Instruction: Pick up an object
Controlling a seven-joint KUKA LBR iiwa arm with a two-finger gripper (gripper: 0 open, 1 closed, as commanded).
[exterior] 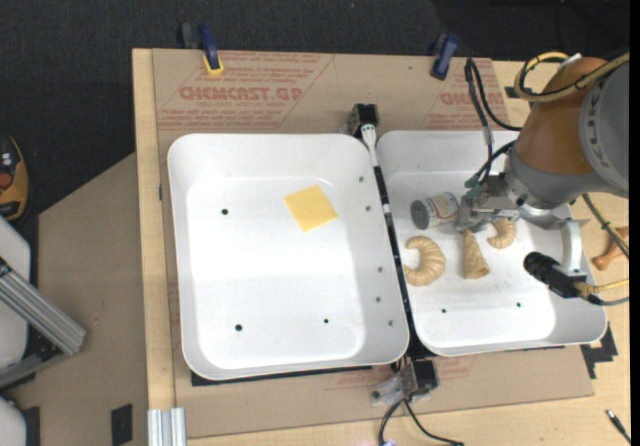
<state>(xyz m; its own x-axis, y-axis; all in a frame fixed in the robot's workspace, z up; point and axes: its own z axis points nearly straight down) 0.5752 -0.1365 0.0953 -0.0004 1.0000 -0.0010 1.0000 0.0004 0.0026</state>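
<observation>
Over the right-hand bin (440, 329), the gripper (487, 214) of the grey-and-orange arm (565, 139) is seen lowered among a small cluster of objects. Whether anything is clasped cannot be told from this slanted overhead view. Just beside the gripper, toward the divider between the bins, a small grey cylinder (432, 209) is seen lying on its side, its long axis running roughly across the bin toward the gripper. Directly nearer the camera, a tan cone-shaped piece (473, 256) is laid with its length pointing away from the gripper, and a curled croissant-like piece (425, 260) rests close by on the divider side. Another tan curved piece (502, 232) lies almost beneath the gripper itself. A yellow square (311, 207) is left well apart in the left-hand bin (200, 334), across the divider. The curved piece under the gripper is judged the likeliest target, being nearest, with little sideways travel required.
</observation>
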